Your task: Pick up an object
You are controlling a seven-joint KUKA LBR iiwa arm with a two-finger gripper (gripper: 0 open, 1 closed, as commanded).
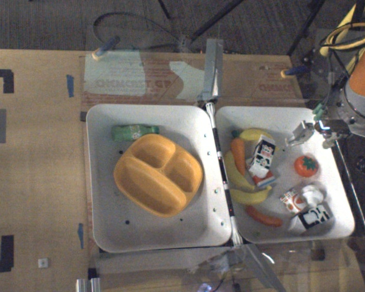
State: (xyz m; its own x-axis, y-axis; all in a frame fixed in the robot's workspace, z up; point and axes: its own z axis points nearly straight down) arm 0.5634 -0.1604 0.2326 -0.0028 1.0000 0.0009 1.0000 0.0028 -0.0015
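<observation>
Right bin: bananas, carrot, tomato, cartons.

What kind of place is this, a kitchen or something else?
Most likely a robotics lab test bench, not a kitchen. Two white bins sit on a wooden bench marked with tape, toy food such as a banana lies in one, and tripod legs stand on carpet behind.

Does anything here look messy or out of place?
Slightly. The orange divided plate sits askew in the left bin, and the right bin's toys lie jumbled: a white carton rests on the bananas. Nothing looks spilled or broken.
</observation>
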